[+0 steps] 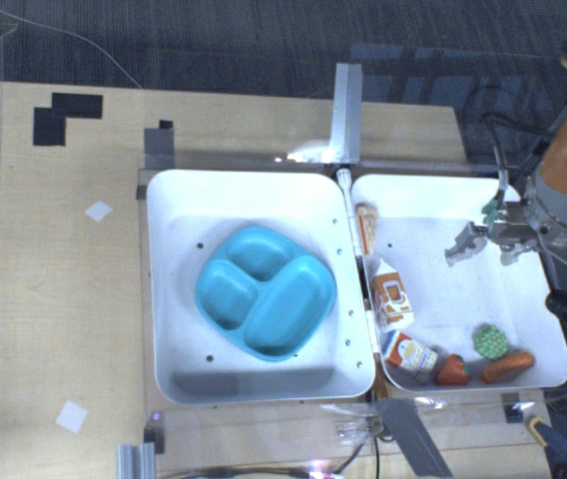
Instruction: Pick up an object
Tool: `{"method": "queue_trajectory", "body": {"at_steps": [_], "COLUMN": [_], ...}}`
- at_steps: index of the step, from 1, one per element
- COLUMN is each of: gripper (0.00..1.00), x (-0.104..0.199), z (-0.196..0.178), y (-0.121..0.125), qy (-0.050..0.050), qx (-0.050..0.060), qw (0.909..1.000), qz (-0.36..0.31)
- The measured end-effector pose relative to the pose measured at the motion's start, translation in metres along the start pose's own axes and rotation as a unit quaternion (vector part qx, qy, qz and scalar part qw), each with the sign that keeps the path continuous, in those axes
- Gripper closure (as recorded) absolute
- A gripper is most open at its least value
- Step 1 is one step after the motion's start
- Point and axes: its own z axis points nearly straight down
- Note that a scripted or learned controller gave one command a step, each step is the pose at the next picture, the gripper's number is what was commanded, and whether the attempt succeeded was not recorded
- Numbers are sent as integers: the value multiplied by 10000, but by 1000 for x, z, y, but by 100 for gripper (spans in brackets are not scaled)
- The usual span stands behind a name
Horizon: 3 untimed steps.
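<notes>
Grey arm's hand [483, 241], fingers spread apart and holding nothing, hovers at frame right over the right bin [433, 297], above a green ball [491, 341].

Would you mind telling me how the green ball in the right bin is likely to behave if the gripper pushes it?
The green ball looks round, so it would probably roll. It sits by the orange carrot near the bin wall, which may stop it. Its bumpy surface might help the grip.
</notes>
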Motion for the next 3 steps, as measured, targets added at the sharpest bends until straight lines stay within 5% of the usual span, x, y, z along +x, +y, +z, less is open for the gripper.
{"method": "queue_trajectory", "body": {"at_steps": [1, 2, 3], "gripper": [0, 0, 0], "x": [-69, -40, -57], "z": [8, 98, 116], "y": [-53, -54, -53], "qy": [-4, 0, -3], "qx": [-4, 6, -6], "qw": [9986, 9985, 9969], "qz": [523, 540, -792]}}
